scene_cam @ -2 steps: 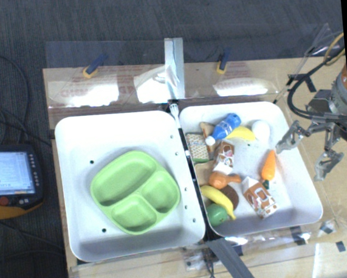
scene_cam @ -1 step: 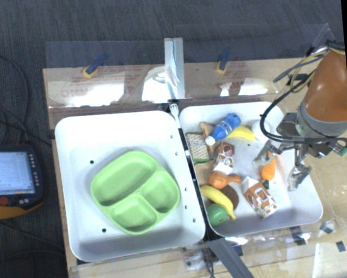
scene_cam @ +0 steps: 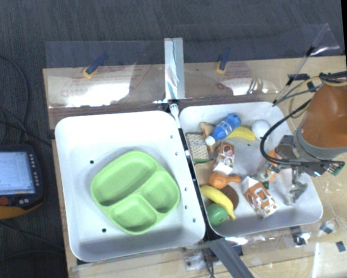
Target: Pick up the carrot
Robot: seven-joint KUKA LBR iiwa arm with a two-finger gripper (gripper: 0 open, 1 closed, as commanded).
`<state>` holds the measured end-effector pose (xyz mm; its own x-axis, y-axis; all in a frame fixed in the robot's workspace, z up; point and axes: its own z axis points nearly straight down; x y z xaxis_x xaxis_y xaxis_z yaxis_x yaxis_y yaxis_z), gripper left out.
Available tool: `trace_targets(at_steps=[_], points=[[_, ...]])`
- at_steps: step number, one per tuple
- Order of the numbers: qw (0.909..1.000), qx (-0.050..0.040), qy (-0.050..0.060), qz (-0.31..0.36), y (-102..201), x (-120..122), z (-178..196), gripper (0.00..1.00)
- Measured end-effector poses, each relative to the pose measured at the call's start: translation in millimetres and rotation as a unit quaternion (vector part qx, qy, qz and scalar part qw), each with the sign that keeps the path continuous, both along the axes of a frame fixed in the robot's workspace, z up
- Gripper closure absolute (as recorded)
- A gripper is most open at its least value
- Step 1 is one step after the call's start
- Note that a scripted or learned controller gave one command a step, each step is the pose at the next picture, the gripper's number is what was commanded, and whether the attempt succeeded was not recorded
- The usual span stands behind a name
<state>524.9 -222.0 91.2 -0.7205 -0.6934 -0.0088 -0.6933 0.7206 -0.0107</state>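
The carrot had not been picked up. It lay in the right bin, near the middle of the clutter and toward the wall shared with the left bin, touching the banana below it and a small carton above it. The gripper hung low over the right side of that bin, well apart from the carrot, with another carton lying between them. Nothing showed between the gripper's parts, and whether it was open or closed could not be told from above. By that reading the whole task was left: reaching across to the carrot, closing on it, and lifting.

The left bin held a green divided plate, with nothing in its three compartments. The right bin was crowded: a blue bottle with a white cap near the top, a yellow item beside it, a white ball, a woven-looking packet against the left wall, a brown round thing just under the carrot, and a green one at the bottom, touching the banana. Both bins sat on the wooden counter.
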Motion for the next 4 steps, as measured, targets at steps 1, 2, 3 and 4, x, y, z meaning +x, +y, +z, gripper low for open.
trace_targets(at_steps=[1,2,3,4], points=[[1.0000,-0.0005,-0.002,0.000,1,2,11,1.00],[0.9957,-0.0033,0.002,0.092,39,50,1,1.00],[0.9982,-0.0010,0.000,0.060,69,27,113,1.00],[0.9853,0.0006,0.007,0.171,83,-34,106,1.00]])
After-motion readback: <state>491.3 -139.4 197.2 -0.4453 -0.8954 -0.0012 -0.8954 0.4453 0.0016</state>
